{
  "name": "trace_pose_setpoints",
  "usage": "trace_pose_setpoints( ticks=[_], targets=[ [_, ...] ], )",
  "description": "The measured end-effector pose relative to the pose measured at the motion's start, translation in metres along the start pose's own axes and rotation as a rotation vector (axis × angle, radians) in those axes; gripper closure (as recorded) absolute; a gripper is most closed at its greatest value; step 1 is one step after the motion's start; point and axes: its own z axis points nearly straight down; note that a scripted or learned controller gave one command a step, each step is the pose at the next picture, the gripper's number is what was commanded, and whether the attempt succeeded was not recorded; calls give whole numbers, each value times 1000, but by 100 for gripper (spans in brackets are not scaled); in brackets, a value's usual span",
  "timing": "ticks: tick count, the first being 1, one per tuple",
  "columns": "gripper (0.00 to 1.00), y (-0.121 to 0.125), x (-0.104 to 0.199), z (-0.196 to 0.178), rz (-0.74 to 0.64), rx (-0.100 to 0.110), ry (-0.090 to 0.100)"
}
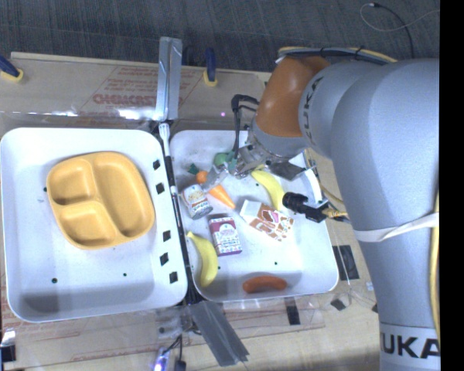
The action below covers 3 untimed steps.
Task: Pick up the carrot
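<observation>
— Gripper (236, 163): open or clenched?
— Cannot tell from above. Cannot see anything held.
— And the carrot (222, 197)?
— Just below and left of the gripper, apart from it, lying in the right bin (309, 261) between a small can (196, 200) and a banana (267, 185).
— Progress?
— Hovering near, seemingly. Grasp and lift not yet done.

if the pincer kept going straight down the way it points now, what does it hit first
Probably the small orange carrot piece lying just below-left of the pincer in the right white bin, though depth is unclear; it might land on bin floor beside it.
</observation>
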Motion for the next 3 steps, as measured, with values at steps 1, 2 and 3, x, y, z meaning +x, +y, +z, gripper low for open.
trace_pose_setpoints(
  ticks=[1, 2, 3],
  targets=[
    [100, 3, 2, -8, -8, -11, -4],
    [100, 26, 0, -94, -136, -17, -4],
    [100, 37, 29, -130, -401, -18, -7]
  ],
)
